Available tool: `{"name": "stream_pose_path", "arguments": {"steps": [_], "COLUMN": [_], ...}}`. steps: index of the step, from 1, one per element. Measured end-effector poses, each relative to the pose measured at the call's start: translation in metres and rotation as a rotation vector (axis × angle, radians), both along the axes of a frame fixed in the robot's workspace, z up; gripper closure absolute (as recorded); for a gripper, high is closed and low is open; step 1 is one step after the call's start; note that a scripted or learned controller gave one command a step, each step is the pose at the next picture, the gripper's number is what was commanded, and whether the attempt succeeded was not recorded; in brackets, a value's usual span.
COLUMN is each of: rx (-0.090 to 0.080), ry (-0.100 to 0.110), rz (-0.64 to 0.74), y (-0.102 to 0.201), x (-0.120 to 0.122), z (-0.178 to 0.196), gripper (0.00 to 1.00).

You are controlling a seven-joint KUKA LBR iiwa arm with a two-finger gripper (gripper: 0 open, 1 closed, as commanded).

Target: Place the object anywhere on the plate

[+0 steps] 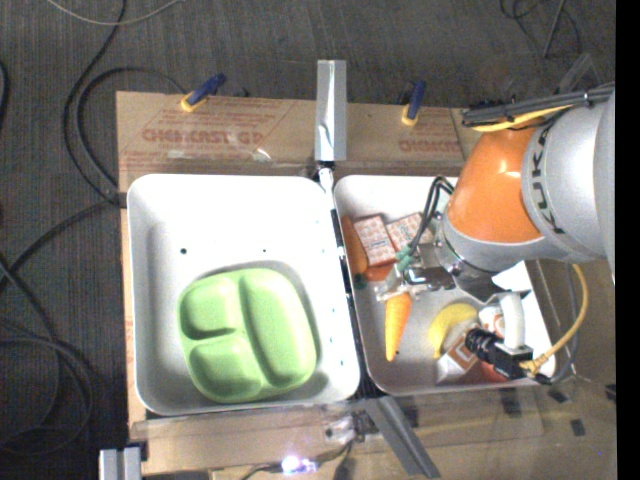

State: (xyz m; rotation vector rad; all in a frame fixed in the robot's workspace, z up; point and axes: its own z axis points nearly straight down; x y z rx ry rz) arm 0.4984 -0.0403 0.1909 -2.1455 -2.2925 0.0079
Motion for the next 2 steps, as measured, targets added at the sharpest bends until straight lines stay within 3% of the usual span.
{"name": "stream_pose_path", "arguments": {"steps": [1,2], "rx": [0.001,0.002], "ry": [-0.001,0.001], "rz": [0.020,0.079], "y": [0.050,0.120], "x": [-0.001,0.000], "z": [-0.008,-0.009], "gripper": [1.00,1.00]}}
